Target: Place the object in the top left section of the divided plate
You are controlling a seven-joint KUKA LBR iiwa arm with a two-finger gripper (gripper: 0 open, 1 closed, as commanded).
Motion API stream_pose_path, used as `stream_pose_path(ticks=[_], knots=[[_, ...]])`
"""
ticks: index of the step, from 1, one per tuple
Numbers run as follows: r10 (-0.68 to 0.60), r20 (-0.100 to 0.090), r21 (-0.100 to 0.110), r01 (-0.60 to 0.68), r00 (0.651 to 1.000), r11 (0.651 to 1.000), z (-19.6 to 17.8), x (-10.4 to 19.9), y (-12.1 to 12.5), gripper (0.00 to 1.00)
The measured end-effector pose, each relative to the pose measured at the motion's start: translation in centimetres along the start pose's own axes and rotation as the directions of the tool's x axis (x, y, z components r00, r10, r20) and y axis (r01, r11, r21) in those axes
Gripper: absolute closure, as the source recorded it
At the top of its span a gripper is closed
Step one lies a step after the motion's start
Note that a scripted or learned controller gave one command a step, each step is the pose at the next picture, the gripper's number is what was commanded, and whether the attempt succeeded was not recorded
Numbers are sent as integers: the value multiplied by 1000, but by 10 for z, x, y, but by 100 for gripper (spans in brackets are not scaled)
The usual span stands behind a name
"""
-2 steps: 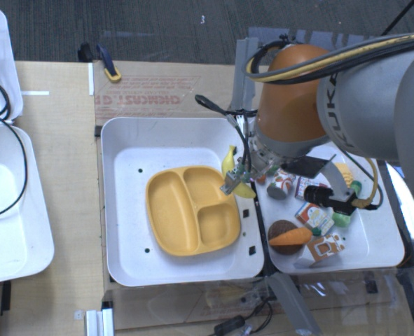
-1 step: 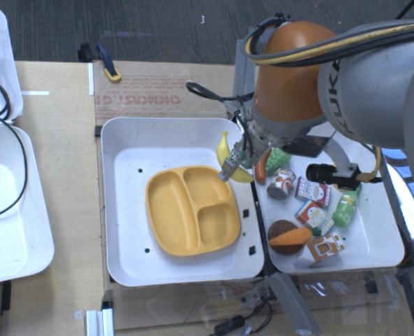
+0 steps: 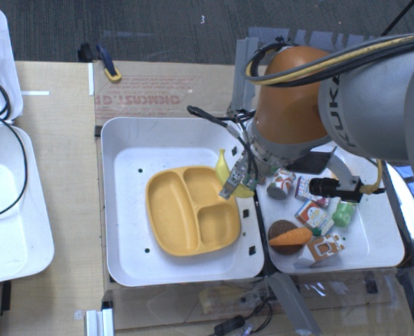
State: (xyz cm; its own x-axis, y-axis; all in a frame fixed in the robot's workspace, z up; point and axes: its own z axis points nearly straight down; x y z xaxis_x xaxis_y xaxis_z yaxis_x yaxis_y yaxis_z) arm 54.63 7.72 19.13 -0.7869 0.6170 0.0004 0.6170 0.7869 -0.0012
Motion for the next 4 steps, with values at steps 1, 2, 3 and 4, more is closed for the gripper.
stream_pose_path(ticks=[1,2,3,4], knots=[[-107,2,-1,107,994,994,0,-24,8,100],[-205,0,0,205,979,979,0,-8,8,100],[-314,4,-2,314,949,949,-26,-17,-5,100],[-429,1,-1,429,903,903,0,-17,-5,100]])
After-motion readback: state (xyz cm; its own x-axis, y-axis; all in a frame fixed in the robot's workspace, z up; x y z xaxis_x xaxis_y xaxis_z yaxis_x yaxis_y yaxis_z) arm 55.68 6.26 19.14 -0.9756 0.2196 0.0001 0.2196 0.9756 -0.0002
